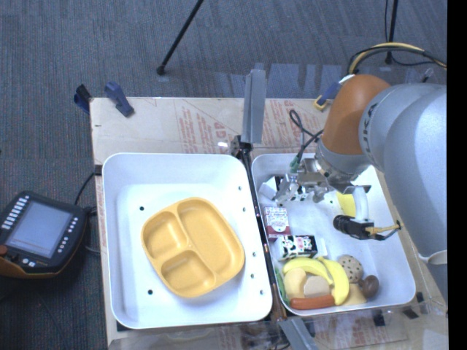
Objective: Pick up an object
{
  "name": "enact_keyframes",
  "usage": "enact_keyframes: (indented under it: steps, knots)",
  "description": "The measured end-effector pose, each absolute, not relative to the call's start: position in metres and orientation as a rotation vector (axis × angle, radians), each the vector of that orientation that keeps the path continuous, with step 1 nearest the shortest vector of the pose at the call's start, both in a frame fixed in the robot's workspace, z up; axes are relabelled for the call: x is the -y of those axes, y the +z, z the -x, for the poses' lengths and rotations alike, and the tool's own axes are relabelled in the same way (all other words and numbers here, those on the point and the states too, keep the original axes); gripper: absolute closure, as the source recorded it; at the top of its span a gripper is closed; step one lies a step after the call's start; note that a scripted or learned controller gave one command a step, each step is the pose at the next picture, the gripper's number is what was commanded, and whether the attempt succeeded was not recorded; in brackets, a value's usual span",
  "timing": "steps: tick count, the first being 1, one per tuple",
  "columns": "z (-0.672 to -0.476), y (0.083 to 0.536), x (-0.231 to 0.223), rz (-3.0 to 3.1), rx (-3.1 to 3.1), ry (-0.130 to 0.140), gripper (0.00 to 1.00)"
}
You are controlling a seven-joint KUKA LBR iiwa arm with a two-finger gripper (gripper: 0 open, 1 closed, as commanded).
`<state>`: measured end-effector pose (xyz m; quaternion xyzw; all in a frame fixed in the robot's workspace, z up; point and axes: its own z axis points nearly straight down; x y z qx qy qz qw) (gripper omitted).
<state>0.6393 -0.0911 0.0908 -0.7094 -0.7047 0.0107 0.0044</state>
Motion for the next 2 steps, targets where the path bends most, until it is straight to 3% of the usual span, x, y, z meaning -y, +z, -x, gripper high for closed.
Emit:
enact_keyframes:
  steps: [1,2]
  knots:
    - [-0.6,0.106,0.096,2.318,2.112,0.009,0.0]
    - [-0.64,0.083,0.088,2.242,2.184,0.018,0.0]
